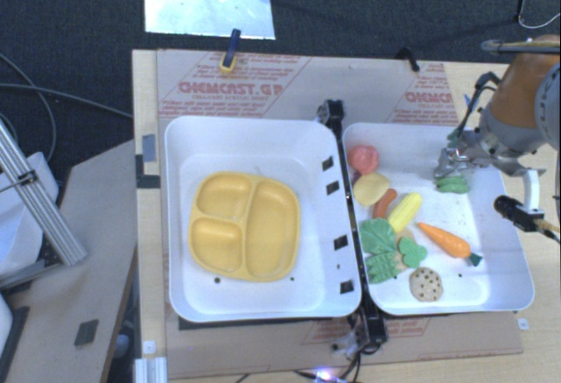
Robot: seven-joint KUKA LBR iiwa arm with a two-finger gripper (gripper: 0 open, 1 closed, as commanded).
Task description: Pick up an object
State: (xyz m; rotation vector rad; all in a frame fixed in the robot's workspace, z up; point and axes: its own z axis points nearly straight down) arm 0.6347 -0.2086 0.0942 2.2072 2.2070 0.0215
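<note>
- Green leafy toy vegetable (453, 184) lies near the right white bin's (513, 285) far edge, directly beneath the hand (452, 164).
- Step: descent for a grasp, apparently; whether the hand is released or clenched, I cannot tell.
- Next: close squarely, then lift.

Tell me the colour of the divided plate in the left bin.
Yellow: the divided plate shows plainly in the camera view.
</note>
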